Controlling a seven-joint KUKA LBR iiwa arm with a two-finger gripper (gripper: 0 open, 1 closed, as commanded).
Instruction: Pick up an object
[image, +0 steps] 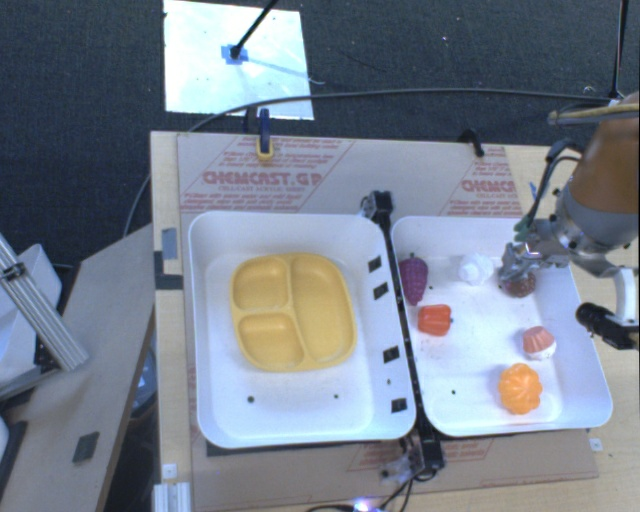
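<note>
A small brown object (519, 286) sits at the far right of the right-hand bin (480, 412), directly under the gripper (520, 262), which hangs low over it from the arm (605, 185) reaching in from the right. In the camera view, the gripper's tip meets the object's upper edge, so the two look touching or nearly so; the object lies straight below the tool rather than to one side, and a plain vertical descent looks like all the coming move calls for. The object appears roundish, with no clear long axis to line up against. Whether the gripper is spread or closed cannot be told at this slant, and nothing is clearly held.

A white lump (472, 268) lies just left of the gripper, near enough that it could be nudged in a descent. Farther left, against the divider between the bins, a purple toy vegetable (413, 278) stands with its long axis running far to near. An orange-red pepper (434, 319) rests just near of it. A pink-and-white piece (539, 342) and an orange pumpkin-like toy (520, 388) lie toward the near right, well apart from the tool.

The left-hand bin (215, 300) holds a yellow divided tray (293, 310), well clear of the arm's reach for now.
</note>
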